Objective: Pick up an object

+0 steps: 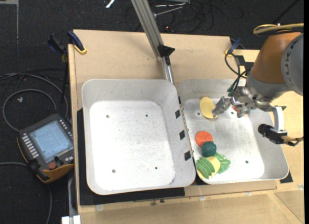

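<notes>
In the right bin point(251, 170), a pale yellow oval piece point(207, 107) lies near the back left. My gripper point(231, 108) hovers just to the right of it, open, with its left finger point(220, 106) close to the yellow piece and nothing between the fingers. Toward the bin's front left sits a cluster: an orange round piece point(203, 137), a dark green lump point(208, 148) and a yellow-green ribbed piece point(211, 165).
The left bin point(96, 92) lies beside the right one, with a raised divider point(182, 131) between them. A metal pole point(147, 20) slants down to the bins' back edge. Cables point(270, 132) hang off the wrist over the right bin's right side.
</notes>
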Controlling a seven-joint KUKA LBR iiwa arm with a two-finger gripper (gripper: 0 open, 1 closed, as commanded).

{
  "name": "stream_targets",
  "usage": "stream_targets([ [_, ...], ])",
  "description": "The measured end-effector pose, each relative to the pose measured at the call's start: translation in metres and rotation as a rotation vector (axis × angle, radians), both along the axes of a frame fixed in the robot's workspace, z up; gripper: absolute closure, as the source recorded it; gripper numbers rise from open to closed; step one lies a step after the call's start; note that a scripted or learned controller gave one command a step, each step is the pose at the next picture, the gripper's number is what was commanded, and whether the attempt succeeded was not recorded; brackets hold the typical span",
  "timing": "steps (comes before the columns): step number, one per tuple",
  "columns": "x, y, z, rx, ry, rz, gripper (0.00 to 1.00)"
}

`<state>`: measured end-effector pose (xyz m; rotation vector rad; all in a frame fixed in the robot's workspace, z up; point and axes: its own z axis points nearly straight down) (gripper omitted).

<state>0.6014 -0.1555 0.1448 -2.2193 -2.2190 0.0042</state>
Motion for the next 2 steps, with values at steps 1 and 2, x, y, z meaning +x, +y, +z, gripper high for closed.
stream_targets([
  [1, 0.0, 0.001, -0.051, -0.001, -0.003, 0.0, 0.0],
  [2, 0.001, 0.0, -0.039, -0.001, -0.006, -0.001, 1.0],
])
